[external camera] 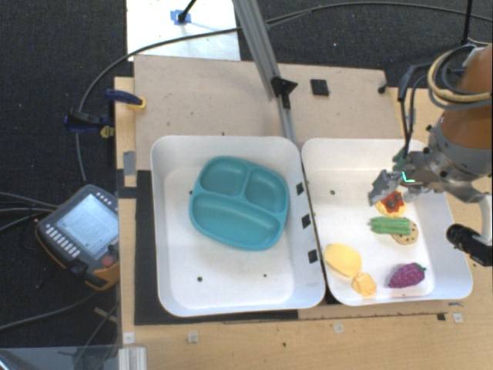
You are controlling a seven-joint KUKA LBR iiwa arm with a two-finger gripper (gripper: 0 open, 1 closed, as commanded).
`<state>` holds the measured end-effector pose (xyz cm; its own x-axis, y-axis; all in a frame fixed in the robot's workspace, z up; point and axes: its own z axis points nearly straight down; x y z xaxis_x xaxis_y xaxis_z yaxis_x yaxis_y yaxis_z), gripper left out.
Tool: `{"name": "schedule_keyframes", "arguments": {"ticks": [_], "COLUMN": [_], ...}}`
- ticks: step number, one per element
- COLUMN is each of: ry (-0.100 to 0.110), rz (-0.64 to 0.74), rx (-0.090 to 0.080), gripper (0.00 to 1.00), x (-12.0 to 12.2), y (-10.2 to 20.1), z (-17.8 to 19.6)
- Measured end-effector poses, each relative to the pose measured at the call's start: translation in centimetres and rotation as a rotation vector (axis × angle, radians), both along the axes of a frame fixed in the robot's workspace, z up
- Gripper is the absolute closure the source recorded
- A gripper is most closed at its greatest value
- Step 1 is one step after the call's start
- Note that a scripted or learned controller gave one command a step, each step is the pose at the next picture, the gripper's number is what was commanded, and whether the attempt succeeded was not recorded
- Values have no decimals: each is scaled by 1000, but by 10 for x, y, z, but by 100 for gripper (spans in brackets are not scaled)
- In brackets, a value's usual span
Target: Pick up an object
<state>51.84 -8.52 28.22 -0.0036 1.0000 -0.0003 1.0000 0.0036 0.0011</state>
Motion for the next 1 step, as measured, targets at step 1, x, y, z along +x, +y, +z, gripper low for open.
{"name": "schedule_keyframes", "arguments": {"ticks": [1], "ry": [-1], "rz": [0], "rx": [0], "gripper": [0], "x": [0], "y": [0], "z": [1]}}
